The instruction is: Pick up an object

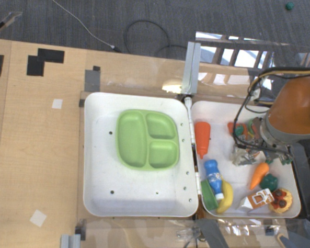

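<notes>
Down in the right bin (pixel 248 112), the gripper (pixel 247 155) hung at the arm's wrist, and whether it was spread or pressed together could not be told. Just beside it, toward the bin's near corner, lay a toy carrot (pixel 258 175) with its green top. An orange bottle (pixel 202 138) lay well apart at the bin's left. The left bin (pixel 95 196) held a green divided plate (pixel 146 140).

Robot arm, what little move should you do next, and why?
Probably lower a bit further, straight down. The gripper hangs in the right bin over bare white floor just up and left of the toy carrot, and nothing shows between its fingers. The carrot looks like the nearest thing to grab, so a small nudge toward it may help.
</notes>
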Robot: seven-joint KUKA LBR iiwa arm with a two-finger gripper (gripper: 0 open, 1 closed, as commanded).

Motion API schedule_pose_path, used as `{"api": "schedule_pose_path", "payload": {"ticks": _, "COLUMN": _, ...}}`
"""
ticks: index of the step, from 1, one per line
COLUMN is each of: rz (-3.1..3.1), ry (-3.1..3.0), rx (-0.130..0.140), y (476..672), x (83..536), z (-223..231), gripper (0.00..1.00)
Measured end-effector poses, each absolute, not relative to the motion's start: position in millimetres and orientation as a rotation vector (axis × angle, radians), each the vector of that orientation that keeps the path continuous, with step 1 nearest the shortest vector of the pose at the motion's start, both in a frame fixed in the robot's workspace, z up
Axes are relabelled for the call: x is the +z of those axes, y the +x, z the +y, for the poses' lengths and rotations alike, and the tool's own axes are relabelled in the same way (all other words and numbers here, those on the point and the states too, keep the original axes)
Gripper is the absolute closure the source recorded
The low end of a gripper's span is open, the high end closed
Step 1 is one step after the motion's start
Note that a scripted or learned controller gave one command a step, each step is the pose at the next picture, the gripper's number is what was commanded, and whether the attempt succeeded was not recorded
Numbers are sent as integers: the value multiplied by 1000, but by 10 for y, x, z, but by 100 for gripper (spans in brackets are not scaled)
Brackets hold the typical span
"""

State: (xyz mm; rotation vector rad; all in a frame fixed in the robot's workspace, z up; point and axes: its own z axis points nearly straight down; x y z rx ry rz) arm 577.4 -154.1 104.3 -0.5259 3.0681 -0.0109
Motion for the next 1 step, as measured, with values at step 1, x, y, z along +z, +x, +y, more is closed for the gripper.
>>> {"api": "schedule_pose_path", "payload": {"ticks": 1, "rz": 3069, "ry": -527, "rx": -11, "y": 5771, "x": 1038, "z": -1541, "gripper": 0}}
